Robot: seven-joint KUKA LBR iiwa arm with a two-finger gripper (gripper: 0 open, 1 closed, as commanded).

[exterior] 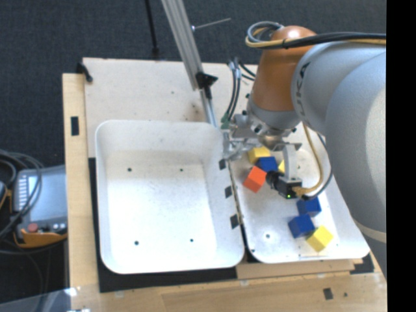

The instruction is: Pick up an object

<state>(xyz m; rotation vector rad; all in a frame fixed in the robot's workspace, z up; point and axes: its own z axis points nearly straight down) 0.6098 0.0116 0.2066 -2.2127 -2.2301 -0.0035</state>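
Your gripper (pixel 260 149) hangs low over the right bin (pixel 279 246), near its upper left corner, and you cannot tell from this angle how it is set. Just beneath it you see a yellow block (pixel 260 153) and a blue block (pixel 268 164) touching, with an orange block (pixel 255 179) just below them. Farther toward the bin's front sit two more blue blocks (pixel 302 224) and another yellow block (pixel 319 238). To the gripper's left lies the left bin (pixel 162 194).

Blocks (pixel 301 225) lie in the right bin (pixel 273 249), apparently all toward its middle and front.
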